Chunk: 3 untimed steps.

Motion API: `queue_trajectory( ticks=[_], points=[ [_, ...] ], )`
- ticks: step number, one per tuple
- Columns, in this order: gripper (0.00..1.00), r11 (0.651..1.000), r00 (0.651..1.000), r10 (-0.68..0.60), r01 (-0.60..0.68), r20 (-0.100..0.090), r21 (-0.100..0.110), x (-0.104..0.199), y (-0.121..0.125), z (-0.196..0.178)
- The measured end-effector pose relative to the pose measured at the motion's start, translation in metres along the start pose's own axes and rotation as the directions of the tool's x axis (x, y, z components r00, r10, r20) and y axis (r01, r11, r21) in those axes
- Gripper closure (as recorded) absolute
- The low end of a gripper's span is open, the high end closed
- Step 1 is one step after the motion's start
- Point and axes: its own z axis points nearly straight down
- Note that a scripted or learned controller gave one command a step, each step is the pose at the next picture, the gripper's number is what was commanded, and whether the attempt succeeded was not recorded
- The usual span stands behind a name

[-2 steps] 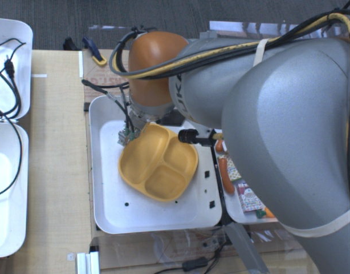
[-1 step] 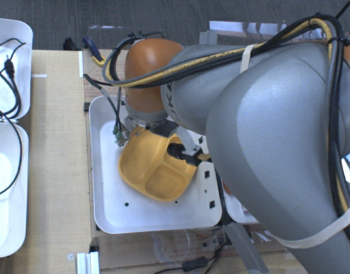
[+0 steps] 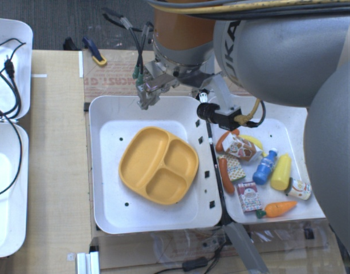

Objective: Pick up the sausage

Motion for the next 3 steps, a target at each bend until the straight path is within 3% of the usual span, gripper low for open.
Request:
queue_trajectory(
  ticks=[1,2,3],
  points=[
    [1.00,0.989,0.989,-0.148,0.148,-0.001,0.003,0.006,-0.020,0.077],
    [1.00,0.995,0.995,-0.099,0.099,0.001,-0.003,0.035,-0.074,0.237],
    [1.00,0.989,0.989,-0.146,0.146,-0.002,0.000,0.001,-0.019,0.233]
  ],
)
